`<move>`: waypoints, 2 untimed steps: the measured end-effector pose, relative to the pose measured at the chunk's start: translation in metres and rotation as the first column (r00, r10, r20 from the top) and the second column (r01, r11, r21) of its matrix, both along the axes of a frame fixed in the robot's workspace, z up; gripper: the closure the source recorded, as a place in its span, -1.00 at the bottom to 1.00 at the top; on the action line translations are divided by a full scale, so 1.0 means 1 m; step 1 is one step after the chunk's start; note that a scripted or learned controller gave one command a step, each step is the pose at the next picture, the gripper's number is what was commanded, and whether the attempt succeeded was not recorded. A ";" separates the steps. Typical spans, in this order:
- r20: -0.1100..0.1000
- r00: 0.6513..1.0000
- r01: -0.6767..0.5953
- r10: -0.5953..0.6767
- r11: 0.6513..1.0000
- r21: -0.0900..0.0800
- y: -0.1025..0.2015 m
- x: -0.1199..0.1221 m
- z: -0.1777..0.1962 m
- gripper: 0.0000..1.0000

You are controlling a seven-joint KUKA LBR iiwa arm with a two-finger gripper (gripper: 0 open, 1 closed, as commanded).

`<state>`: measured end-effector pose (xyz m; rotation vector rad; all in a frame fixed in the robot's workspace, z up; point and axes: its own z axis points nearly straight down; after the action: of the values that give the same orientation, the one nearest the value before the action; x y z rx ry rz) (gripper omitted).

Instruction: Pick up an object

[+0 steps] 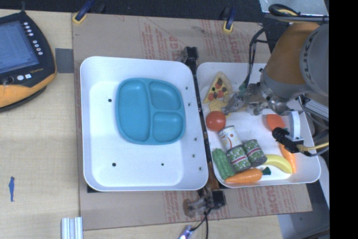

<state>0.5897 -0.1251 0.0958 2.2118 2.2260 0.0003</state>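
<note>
Even, fairly bright light falls from overhead on my bench. The left bin glows almost washed out, with a soft shadow inside its upper wall. My arm dims the right bin beneath it. The tablet screen shows pale glare. Detail is soft and low-resolution throughout.

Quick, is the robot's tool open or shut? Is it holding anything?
Tool: over the right bin, by the pizza slice; open or shut cannot be told.
</note>
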 end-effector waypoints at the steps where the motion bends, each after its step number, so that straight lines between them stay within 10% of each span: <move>1: -0.004 1.000 0.004 -0.004 1.000 -0.004 0.029 0.045 0.000 -1.00; 2: -0.009 1.000 0.002 -0.002 1.000 -0.003 0.029 0.044 0.009 1.00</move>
<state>0.6337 -0.0966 0.1052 2.2175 2.2271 -0.0130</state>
